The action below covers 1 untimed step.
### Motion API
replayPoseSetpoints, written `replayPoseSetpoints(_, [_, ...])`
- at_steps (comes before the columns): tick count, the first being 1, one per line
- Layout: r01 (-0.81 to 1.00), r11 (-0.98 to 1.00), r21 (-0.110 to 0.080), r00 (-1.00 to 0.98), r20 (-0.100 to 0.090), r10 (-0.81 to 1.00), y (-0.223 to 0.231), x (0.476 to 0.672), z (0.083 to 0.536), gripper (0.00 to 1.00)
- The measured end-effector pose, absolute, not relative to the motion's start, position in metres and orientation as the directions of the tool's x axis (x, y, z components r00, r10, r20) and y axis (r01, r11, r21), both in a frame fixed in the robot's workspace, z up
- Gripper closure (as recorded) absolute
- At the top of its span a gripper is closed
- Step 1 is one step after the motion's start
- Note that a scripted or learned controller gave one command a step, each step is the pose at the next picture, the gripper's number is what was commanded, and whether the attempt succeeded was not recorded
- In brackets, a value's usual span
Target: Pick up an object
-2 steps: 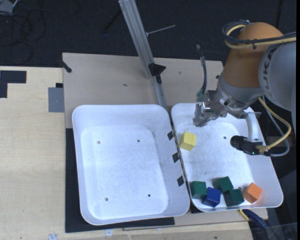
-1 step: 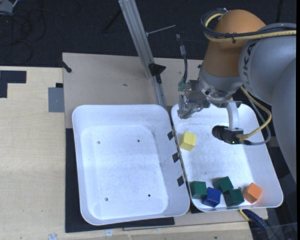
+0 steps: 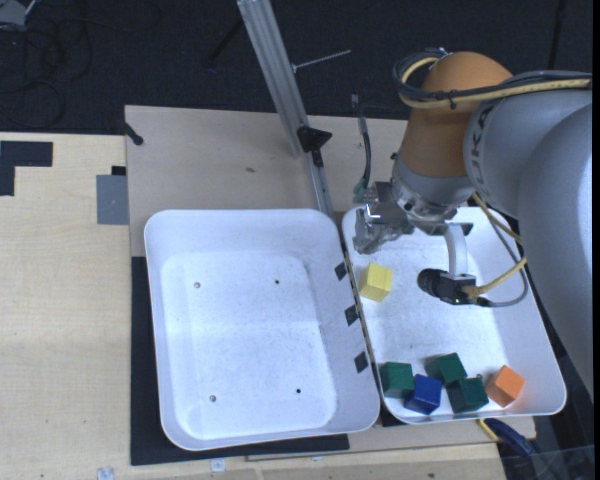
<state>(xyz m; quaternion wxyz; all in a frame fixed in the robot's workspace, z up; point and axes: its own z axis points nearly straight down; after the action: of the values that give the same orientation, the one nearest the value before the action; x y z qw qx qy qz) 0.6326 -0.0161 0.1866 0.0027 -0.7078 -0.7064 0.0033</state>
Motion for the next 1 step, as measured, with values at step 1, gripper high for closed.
replayPoseSetpoints(1, [1.0,-0.007,-0.01,0.007,-0.003,1.0,-0.1056,0.6117,0.1214,1.0])
